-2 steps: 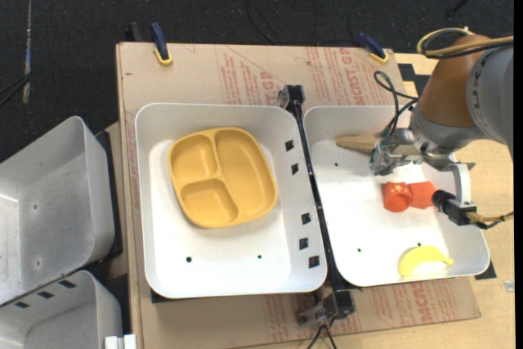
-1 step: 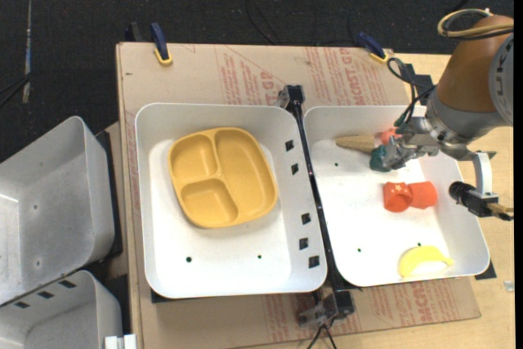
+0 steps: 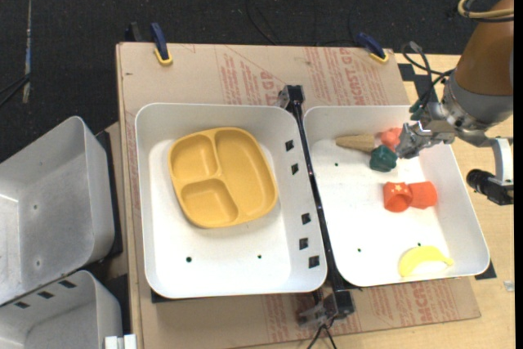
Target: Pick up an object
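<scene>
In the right bin (image 3: 458,257) lie an ice-cream cone toy with a tan cone (image 3: 357,143), a dark green lump (image 3: 382,159) and a pink-red piece (image 3: 391,136) near the far edge. An orange-red cup (image 3: 409,195) lies on its side in the middle. A yellow banana (image 3: 424,261) rests near the front right corner. My gripper (image 3: 411,138) hangs at the bin's far right, just right of the green and pink pieces, touching or nearly touching them. The left bin (image 3: 155,257) holds a yellow divided plate (image 3: 221,176).
The arm's orange band and grey wrist (image 3: 484,69) come in over the right bin's far right corner. Blue clamps (image 3: 161,45) hold the cardboard base at the back. Two more white bins (image 3: 41,200) stand at the left. Cables lie on the dark floor behind.
</scene>
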